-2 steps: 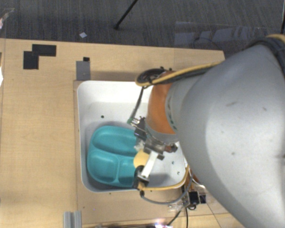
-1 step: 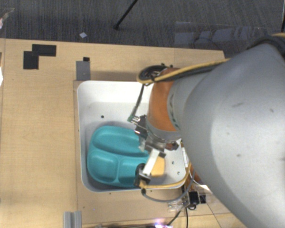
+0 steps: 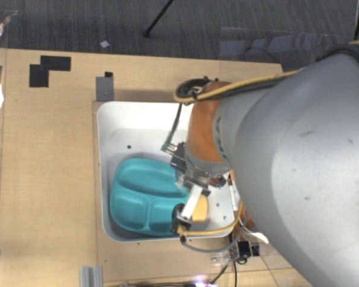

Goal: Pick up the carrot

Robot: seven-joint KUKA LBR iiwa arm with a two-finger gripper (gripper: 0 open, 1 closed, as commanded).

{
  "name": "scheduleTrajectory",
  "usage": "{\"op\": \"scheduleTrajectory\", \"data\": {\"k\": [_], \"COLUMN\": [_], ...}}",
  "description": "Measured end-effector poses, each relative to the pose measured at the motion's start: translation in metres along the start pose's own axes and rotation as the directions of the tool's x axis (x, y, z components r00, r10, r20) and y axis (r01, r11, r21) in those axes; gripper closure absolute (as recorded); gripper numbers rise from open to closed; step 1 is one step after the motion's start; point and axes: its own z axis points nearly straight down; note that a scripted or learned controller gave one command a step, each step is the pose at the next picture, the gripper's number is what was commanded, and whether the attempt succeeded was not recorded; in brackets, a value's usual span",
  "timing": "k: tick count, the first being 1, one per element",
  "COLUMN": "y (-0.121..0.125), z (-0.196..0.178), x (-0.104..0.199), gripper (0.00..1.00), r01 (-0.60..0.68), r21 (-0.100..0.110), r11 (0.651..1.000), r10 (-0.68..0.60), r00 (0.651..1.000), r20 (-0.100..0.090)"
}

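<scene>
No writing, brand or number can be read anywhere. The black blocky marks [image 3: 48, 69] on the bench [image 3: 48, 172], upper left of the frame, seem plain patches, not letters.

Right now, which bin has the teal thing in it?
The left bin in the camera view: the teal thing lies at its near end. The arm covers the one beside it.

An orange sliver, perhaps the carrot [image 3: 201, 212] (mostly hidden), lies toward the lower right of the white bin [image 3: 125, 121].
</scene>
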Motion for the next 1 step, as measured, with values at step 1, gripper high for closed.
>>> {"op": "scheduleTrajectory", "data": {"k": [1], "y": [0.0007], "z": [-0.01], "x": [0.0012], "gripper": [1.0], "r01": [0.012], "r21": [0.002], "r11": [1.0], "r10": [-0.012], "r00": [1.0], "r20": [-0.001]}}
